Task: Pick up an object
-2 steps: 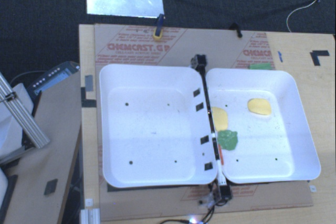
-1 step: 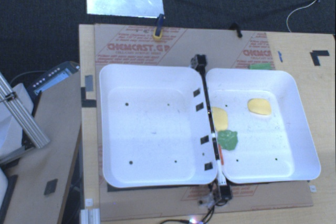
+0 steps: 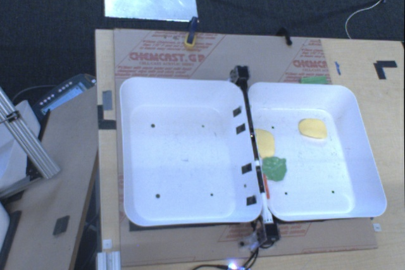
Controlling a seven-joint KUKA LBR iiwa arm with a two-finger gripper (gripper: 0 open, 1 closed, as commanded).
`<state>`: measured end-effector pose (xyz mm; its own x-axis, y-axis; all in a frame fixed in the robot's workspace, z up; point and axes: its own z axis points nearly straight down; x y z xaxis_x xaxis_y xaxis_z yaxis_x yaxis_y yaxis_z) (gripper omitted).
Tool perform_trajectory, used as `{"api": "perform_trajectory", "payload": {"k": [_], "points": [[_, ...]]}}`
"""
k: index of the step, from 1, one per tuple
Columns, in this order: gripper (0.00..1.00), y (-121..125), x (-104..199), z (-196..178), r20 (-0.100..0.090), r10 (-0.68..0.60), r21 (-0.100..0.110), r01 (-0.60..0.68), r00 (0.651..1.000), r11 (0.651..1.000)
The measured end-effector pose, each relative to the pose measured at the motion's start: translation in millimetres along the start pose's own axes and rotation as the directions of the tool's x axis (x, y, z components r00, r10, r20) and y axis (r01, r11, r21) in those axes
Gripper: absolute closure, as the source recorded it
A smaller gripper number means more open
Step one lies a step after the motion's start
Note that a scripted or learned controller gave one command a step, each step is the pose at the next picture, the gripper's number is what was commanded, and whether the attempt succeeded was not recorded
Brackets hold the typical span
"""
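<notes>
Bench [image 3: 158,47] with two white bins [image 3: 183,155], yellow pieces [image 3: 312,129] (right bin), green lump [image 3: 274,168]

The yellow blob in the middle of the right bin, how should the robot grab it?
Grip the yellow blob across its shorter, front-to-back width, coming straight down from above. It lies flat and apart from the walls of the right bin, so there is probably room on both sides.

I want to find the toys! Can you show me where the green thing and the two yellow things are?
green object [image 3: 274,168], camera view, on its middle.
yellow object near the divider [image 3: 265,143], camera view, on its middle.
yellow object farther right [image 3: 312,129], camera view, on its middle.
</notes>
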<state>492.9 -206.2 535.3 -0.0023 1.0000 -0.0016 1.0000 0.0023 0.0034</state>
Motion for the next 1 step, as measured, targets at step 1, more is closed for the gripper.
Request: {"api": "perform_trajectory", "payload": {"k": [1], "points": [[1.00,-4.6,0.2,0.0,0.000,0.000,0.000,0.000,1.000,1.000]]}}
